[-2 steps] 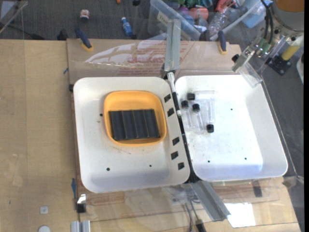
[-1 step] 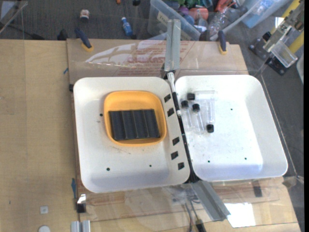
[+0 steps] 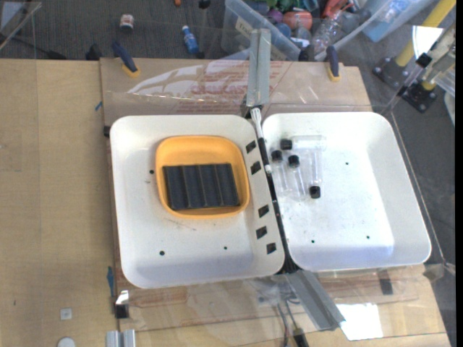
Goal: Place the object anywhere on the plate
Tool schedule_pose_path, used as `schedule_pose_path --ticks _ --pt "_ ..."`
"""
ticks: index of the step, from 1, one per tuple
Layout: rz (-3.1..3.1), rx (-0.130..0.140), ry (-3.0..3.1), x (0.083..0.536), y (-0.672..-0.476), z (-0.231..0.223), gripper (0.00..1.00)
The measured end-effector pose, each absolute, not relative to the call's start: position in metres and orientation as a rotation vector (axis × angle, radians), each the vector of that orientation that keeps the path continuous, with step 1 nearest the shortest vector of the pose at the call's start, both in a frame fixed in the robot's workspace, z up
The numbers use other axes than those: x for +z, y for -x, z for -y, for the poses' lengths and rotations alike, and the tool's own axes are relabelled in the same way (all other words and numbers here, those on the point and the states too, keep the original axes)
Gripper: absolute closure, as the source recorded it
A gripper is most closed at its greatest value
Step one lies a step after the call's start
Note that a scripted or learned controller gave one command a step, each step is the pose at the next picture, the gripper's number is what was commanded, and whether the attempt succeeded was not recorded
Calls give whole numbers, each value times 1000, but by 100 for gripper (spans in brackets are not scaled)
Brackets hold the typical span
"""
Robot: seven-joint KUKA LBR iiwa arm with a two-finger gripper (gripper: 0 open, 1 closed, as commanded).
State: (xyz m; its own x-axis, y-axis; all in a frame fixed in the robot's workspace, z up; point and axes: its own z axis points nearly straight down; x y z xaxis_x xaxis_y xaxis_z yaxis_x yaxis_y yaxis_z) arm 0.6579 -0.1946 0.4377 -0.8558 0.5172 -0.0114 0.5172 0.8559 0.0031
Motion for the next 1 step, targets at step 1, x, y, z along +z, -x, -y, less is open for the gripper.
schedule_pose_path --ticks 1 --pt "-3089 -2 -501 438 -655 223 100"
